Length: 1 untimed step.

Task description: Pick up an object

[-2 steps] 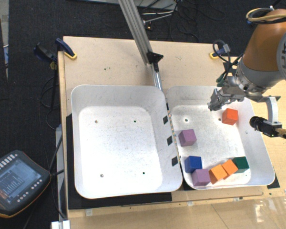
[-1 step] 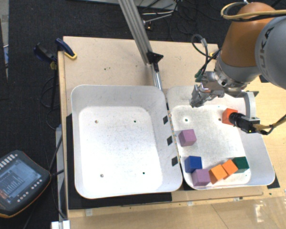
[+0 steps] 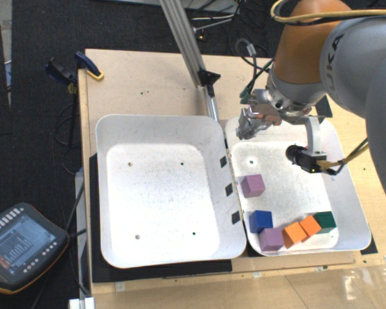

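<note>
Several small cubes lie in the right bin [image 3: 347,198]. A purple cube [image 3: 253,185] sits alone near the bin's left side. At the near edge a blue cube [image 3: 260,221], a second purple cube [image 3: 271,238], an orange cube [image 3: 296,232] and a green cube [image 3: 323,222] are grouped in a row. My gripper [image 3: 248,126] hangs over the far left corner of the right bin, well back from the lone purple cube. Nothing shows beneath it.
The left bin [image 3: 106,172] lies beside the right one, their rims meeting in the middle. A slanted metal pole [image 3: 183,34] rises behind the bins. A handheld control pendant [image 3: 19,243] rests off the bench at lower left. A black cable fitting [image 3: 302,156] dangles from the wrist over the right bin.
</note>
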{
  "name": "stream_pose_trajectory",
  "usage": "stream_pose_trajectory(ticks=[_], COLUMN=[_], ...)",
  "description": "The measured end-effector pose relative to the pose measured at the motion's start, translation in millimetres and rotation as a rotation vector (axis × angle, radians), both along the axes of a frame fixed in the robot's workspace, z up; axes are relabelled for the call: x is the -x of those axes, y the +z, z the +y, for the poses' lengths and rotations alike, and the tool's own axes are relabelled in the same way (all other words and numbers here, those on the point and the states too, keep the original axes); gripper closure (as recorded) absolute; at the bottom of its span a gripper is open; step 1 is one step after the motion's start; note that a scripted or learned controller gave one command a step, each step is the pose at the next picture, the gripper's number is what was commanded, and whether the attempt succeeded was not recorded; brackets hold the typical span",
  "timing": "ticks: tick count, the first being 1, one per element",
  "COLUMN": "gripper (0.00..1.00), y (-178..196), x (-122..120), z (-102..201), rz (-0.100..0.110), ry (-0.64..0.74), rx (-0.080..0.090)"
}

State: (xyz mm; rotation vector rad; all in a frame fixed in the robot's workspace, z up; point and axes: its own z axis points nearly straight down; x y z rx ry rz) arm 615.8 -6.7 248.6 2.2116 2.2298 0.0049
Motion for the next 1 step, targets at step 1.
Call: stream_pose_trajectory(ticks=[1], gripper=[1.0], y=[-7.3], x=[-1.6], z=[57.2], rz=[0.003], ry=[-0.006], rx=[0.001])
